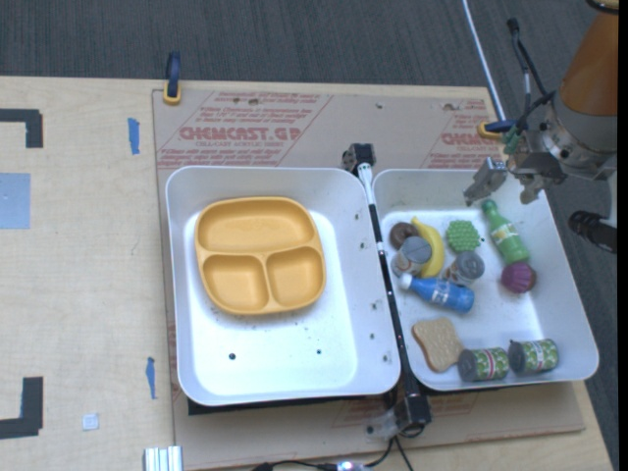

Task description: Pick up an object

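Hovering: gripper (506, 182) over right bin (581, 334) far edge | fingers spread, holding nothing | green bottle (504, 234) just below

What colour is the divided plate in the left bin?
Yellow-orange all over, three compartments. The divided plate shows clearly in the camera view.

One fixed camera, high above the bench (78, 292).
It looks down at a slant, far enough back to take in both white bins: left bin (186, 292), right bin (574, 341), the arm (594, 77) entering at the right edge.
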{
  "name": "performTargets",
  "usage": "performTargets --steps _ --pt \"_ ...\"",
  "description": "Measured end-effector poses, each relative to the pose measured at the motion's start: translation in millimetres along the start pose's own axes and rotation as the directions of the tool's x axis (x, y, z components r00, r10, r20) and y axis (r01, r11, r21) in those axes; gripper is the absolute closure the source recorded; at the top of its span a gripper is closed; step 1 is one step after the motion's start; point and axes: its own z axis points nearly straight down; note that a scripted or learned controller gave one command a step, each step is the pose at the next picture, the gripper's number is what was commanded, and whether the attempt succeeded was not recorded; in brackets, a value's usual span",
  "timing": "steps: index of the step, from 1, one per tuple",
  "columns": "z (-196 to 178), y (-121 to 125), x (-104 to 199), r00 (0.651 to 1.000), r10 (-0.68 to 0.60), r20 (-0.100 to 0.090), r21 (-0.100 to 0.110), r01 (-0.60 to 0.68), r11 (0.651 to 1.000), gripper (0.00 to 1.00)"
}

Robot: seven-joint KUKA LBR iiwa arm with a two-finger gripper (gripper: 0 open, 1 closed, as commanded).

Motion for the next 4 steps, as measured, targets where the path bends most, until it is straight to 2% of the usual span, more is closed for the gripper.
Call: performTargets --steps 1,2,3,4 --pt "160.4 -26.3 -24.4 1.0 0.0 0.001 -0.004 0.0 1.0 0.0" --pt "159.8 -84.2 34.7 1.0 -0.001 -0.001 -0.006 0.001 1.0 0.0" --pt "148.7 -81.9 33.6 1.0 0.0 0.003 -0.014 0.0 1.0 1.0" --pt "148.8 -82.1 33.7 1.0 0.0 0.003 -0.013 0.0 1.0 0.0"
